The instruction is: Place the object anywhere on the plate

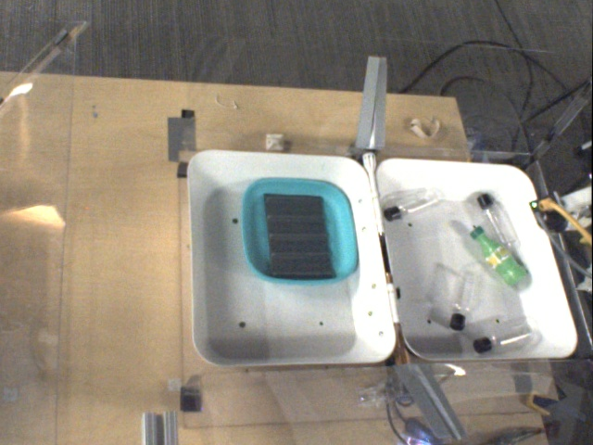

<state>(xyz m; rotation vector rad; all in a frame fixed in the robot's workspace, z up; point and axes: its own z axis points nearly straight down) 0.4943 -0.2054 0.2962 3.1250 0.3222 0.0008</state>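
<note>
Left bin [208, 248] on the table [93, 248] holds a teal plate [345, 230] with a dark ribbed insert. Right bin [556, 276] holds the objects: a green bottle [500, 260] among several clear black-capped bottles [496, 216], all well apart from the plate. End effector state: cannot tell.

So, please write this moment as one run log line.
plate: left bin, dark insert only | green bottle: right bin, among clear bottles | placement: not yet done
</note>
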